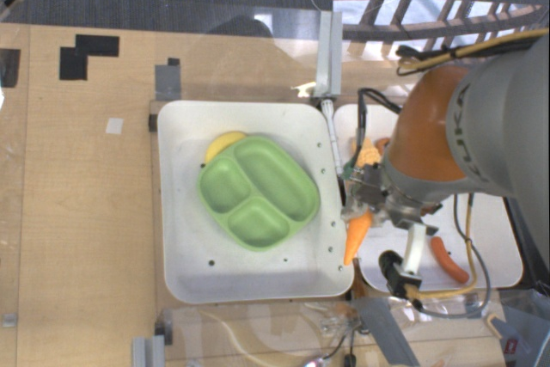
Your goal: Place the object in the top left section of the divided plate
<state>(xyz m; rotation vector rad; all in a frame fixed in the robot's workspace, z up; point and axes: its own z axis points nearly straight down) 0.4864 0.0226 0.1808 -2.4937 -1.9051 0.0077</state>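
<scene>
A green plate (258, 192) with three parts sits in the left white bin (185, 271). It is turned at a slant. A yellow thing (223, 143) peeks out from under the plate's top left edge, and most of it is hidden.

The big grey arm (507, 125) with its orange band (427, 129) comes in from the right and hangs over the right white bin (498, 275). The tool (365, 200) is at the left side of that bin, right by the wall between the two bins. The arm covers most of it, so I cannot tell if the tool is apart or together.

An orange carrot (355, 238) sits just under the tool, pointing down along the wall between the bins. Its top end is right at the tool, but I cannot tell if the tool is gripping it. The carrot is not on the plate.

A small tan thing (368, 155) lies near the top of the right bin, beside the arm. A red-orange thing like a small sausage (449, 259) lies lower in the right bin. The bins rest on a light wood surface (77, 211).
</scene>
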